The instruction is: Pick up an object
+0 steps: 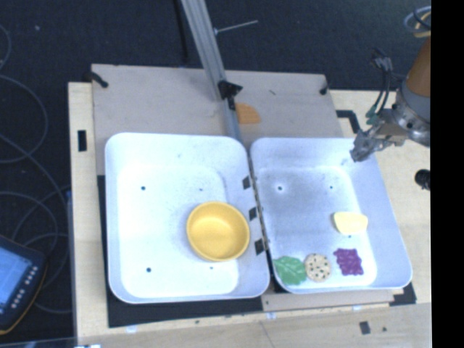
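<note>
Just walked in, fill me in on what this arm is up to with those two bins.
The arm's gripper sits at the far right corner of the right bin, above its rim, with nothing seen between its fingers. The pickable items lie at that bin's near end: a pale yellow piece, a purple piece, a cookie and a green piece. The left bin holds a yellow bowl. No pick has happened yet.
</note>
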